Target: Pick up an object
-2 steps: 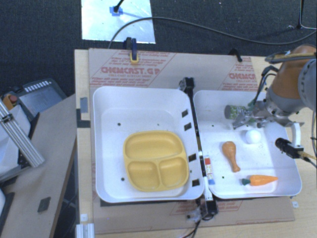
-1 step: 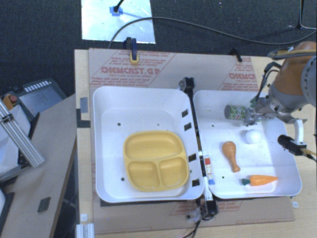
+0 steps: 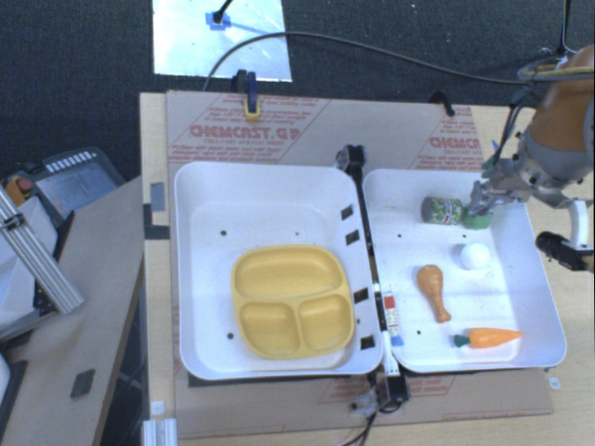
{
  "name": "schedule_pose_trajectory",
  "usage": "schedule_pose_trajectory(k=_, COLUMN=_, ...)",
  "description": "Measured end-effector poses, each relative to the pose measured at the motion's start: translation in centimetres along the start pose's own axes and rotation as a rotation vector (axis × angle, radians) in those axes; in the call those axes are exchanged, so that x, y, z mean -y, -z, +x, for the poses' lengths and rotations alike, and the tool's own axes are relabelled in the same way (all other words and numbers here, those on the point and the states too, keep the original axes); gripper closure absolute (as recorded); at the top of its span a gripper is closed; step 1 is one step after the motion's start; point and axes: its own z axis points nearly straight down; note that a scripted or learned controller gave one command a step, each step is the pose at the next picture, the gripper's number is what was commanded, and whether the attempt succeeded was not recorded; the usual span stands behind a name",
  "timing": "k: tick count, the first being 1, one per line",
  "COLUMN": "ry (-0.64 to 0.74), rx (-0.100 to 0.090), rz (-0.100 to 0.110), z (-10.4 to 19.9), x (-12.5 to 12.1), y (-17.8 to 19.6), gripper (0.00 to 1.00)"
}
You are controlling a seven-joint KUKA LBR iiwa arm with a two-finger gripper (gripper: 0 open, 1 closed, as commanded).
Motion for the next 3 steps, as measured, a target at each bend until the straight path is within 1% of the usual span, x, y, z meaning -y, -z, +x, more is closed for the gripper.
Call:
schedule_pose_trajectory(k=1, ry=0.001, rx=0.0, rz=0.0, z=0.8, x=-0.9, y=5.7, gripper=1.0)
schedule_pose_trajectory(k=2, ry=0.001, rx=0.001, rz=0.0, z=0.7, x=-1.1, y=11.2, gripper=1.0)
schedule_pose_trajectory(k=3, ry=0.003, rx=-0.003, rz=0.007, z=5.1, x=0.3, y=10.4, gripper=1.0)
